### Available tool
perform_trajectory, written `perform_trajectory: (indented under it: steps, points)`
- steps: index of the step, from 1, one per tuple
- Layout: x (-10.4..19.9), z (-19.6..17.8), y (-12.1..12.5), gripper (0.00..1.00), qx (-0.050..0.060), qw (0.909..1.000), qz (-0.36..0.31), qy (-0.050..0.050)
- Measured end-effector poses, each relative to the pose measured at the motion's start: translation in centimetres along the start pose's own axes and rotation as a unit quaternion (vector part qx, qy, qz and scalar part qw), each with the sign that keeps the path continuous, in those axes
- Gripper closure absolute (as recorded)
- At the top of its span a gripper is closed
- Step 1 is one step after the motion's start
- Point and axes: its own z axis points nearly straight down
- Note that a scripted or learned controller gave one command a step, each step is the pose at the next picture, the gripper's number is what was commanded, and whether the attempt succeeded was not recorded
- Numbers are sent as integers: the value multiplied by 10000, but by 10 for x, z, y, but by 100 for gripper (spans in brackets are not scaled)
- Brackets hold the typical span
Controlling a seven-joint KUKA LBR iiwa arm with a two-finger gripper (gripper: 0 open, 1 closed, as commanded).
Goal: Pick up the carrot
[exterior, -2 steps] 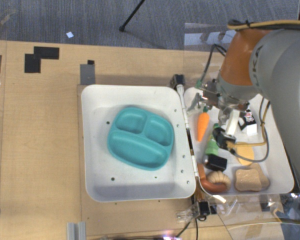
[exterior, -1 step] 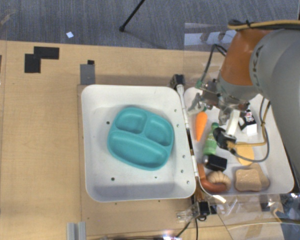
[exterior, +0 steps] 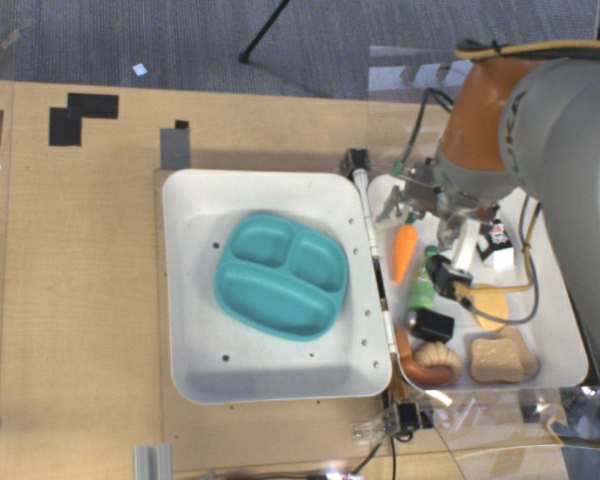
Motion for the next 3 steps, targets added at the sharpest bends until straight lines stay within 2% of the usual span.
perform_trajectory:
  steps: [2, 3]
  points:
    - [0, 0, 0, 0, 0, 10000, 0, 0]
    - [-85, 94, -3, 0, -1, 9997, 227, -4]
